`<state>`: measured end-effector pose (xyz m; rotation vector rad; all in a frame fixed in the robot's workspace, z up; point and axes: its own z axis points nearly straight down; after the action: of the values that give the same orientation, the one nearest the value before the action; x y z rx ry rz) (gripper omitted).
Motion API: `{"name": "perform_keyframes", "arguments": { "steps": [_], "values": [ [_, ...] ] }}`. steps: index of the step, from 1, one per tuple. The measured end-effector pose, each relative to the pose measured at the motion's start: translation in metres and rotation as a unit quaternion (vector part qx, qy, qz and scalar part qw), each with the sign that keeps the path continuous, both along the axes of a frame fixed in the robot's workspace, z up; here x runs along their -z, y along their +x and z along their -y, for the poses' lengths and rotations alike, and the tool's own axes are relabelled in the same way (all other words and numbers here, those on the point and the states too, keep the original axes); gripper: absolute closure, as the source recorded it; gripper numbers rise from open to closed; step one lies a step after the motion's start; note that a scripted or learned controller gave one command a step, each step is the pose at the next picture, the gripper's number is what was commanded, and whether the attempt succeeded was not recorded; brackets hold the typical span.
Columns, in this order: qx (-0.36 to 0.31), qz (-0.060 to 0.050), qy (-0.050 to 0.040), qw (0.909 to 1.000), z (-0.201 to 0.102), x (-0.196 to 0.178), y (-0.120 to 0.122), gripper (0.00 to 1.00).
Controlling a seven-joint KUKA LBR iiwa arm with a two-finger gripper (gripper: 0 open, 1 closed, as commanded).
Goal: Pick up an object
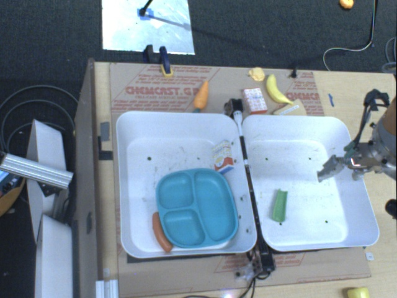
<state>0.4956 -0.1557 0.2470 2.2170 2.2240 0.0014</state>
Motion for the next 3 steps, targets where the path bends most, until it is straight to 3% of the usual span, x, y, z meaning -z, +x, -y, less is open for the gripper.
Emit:
{"name": "perform_keyframes", "arguments": {
  "steps": [1,2,3],
  "values": [
    [-0.003,-0.002,0.0013,1.0,-0.05,0.092,0.032,0.0],
    [0.001,-0.002,0.0011,1.0,-0.069,0.137,0.009,0.0],
    [0.002,-0.001,0.0006,1.0,-0.068,0.164,-0.01,0.0]
  ]
}}
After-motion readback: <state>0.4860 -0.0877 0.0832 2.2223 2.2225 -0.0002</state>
